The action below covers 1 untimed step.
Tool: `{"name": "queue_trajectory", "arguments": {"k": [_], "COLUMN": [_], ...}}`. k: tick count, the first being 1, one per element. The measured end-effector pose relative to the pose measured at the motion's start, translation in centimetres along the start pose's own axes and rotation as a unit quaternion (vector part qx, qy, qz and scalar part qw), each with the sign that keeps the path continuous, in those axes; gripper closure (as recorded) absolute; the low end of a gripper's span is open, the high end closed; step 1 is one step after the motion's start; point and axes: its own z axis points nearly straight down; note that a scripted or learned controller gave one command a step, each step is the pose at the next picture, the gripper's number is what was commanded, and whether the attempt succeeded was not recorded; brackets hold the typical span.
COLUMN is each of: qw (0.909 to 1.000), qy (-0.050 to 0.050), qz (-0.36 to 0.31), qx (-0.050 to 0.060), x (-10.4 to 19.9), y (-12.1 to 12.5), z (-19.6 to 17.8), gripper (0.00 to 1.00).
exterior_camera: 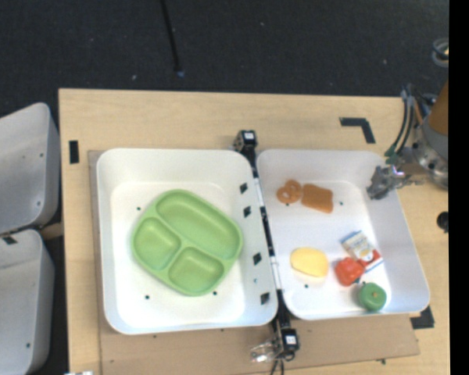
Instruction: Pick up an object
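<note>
I'm hovering my end effector [381, 180] at the right bin's [399, 233] upper-right rim, grasp state unclear, pre-grasp; next I'm needing to descend onto the brown pastry [317, 198].

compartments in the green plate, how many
3. The green plate in the left bin has one long compartment along its upper right side, one at its left, one at its lower right.

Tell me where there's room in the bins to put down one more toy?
Right bin: bare floor in the middle, bordered by the pretzel and brown piece above and the yellow piece below. Its lower right is crowded: packet, red piece, green apple. Left bin: the green tray fills the middle, leaving bare strips around it.
</note>
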Motion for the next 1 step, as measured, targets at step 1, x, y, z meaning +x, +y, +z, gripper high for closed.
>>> {"name": "queue_trajectory", "arguments": {"k": [1], "qw": [1.0000], "qy": [0.002], "qz": [-0.002], "qx": [0.004], "x": [5.33], "y": [0.70], "z": [0.69], "gripper": [1.00]}}
